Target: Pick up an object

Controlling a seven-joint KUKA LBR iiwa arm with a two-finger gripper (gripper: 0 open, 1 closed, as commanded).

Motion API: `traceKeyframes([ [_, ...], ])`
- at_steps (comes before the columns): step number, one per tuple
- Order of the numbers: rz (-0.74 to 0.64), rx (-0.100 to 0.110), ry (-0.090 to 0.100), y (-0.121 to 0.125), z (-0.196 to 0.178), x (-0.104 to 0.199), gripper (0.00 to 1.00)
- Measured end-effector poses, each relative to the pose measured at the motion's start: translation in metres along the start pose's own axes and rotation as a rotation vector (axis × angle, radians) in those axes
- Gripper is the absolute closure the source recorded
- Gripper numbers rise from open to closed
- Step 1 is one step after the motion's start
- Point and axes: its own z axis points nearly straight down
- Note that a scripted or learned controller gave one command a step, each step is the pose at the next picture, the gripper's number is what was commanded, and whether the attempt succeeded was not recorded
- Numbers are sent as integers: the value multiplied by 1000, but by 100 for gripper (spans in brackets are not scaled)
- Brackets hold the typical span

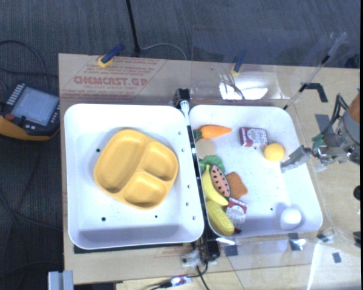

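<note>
The right bin (302,186) holds several toy foods. An orange carrot (215,131) lies at its far left, with a red and white package (253,136) and a yellow lemon (274,152) to its right. A watermelon slice (220,180), a banana (209,188), a corn cob (219,217) and an orange-brown piece (236,184) crowd the left wall. A white ball (290,217) sits in the near right corner. My gripper (294,157) reaches in over the bin's right rim, just right of the lemon, with nothing visibly in it.
The left bin (85,222) bears a yellow divided plate (137,168). A small red and white packet (236,209) lies beside the corn. A handheld pendant (25,111) rests on the floor at far left. A clear plastic guard (302,83) stands behind the right bin.
</note>
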Motion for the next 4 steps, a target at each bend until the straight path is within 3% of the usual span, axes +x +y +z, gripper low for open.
traceKeyframes([
  [1, 27, 2, 1, 64, 119, 22, 0],
  [2, 326, -12, -4, 56, 150, 113, 0],
  [3, 84, -22, -4, 7, 150, 94, 0],
  [4, 85, -18, -3, 7, 140, 93, 100],
])
